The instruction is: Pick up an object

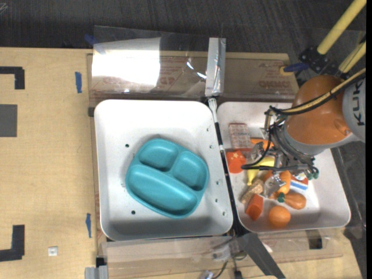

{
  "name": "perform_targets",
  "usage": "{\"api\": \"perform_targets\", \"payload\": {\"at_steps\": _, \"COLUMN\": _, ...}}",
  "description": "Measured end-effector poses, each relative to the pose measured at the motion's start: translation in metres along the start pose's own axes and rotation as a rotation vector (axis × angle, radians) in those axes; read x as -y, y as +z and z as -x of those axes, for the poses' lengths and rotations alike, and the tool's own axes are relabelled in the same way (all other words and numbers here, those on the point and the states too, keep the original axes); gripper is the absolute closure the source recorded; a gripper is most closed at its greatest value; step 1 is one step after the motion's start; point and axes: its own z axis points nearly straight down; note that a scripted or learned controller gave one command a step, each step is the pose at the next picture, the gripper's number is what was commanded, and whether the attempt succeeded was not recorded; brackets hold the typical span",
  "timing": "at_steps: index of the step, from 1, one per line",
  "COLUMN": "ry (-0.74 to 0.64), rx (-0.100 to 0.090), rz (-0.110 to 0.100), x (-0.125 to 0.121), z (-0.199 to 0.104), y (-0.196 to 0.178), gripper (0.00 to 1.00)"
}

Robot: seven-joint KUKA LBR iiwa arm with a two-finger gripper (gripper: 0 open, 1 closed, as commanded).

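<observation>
Two shallow white bins sit on your tan bench; the gripper hangs over the right bin, above a heap of small orange and yellow toy foods. Its grasp cannot be told. Descend onto one separated piece, not the tangle.

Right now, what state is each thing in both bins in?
Teal divided plate: right side up, lying at a slant in the left bin, compartments bare.
Gripper: down in the right bin over the toy pile; grasp hidden.
Orange ball: loose at the near edge of the pile.
Clear packet: lying flat at the far side.
Orange cup: lying by the divider.
</observation>
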Motion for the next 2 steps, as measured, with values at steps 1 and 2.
{"api": "perform_targets", "payload": {"at_steps": 1, "ry": -0.080, "rx": -0.004, "rz": 0.006, "x": 0.0069, "z": 0.0080, "y": 0.0005, "gripper": 0.00}}
{"api": "perform_targets", "payload": {"at_steps": 2, "ry": -0.268, "rx": 0.004, "rz": -0.001, "x": 0.0086, "z": 0.0168, "y": -0.0004, "gripper": 0.00}}
